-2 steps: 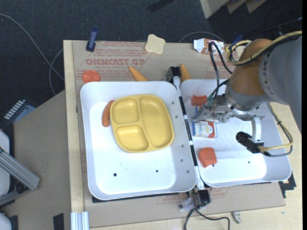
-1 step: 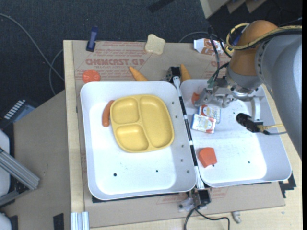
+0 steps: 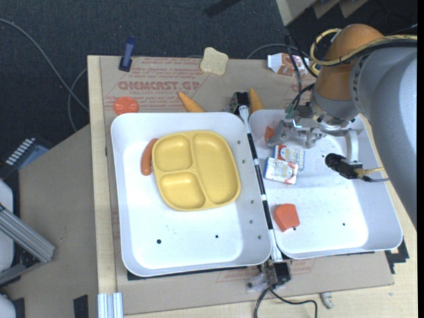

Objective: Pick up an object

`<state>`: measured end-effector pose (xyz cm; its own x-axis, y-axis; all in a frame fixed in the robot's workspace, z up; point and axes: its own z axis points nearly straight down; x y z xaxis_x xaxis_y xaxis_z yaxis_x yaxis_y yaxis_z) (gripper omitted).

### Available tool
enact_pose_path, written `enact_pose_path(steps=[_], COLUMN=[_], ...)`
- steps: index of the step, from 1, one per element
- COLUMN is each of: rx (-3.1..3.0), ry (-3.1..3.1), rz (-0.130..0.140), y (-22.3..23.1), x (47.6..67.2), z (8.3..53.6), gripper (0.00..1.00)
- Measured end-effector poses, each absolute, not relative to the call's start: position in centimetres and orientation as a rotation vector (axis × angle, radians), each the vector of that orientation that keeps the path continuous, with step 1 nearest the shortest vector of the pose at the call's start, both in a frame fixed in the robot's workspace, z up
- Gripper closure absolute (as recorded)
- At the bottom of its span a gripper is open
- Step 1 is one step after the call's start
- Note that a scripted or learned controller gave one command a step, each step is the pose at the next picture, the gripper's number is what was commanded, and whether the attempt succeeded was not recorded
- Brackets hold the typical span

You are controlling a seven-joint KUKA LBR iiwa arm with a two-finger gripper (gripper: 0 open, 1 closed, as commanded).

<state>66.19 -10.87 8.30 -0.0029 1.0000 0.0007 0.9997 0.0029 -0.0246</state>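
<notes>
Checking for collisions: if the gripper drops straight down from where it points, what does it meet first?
Probably the small carton just below the gripper in the right bin; depth is unclear.

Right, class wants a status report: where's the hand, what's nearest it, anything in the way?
Hand low at right bin's far end. Small carton just beside it, not held. Orange block nearer front. Yellow tray in left bin.
</notes>
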Motion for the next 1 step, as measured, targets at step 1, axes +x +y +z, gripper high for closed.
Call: enact_pose_path(steps=[1], rx=[-2.207], ry=[-2.211], rz=[0.026], y=[-9.7], x=[66.19], z=[8.37], gripper=[0.0])
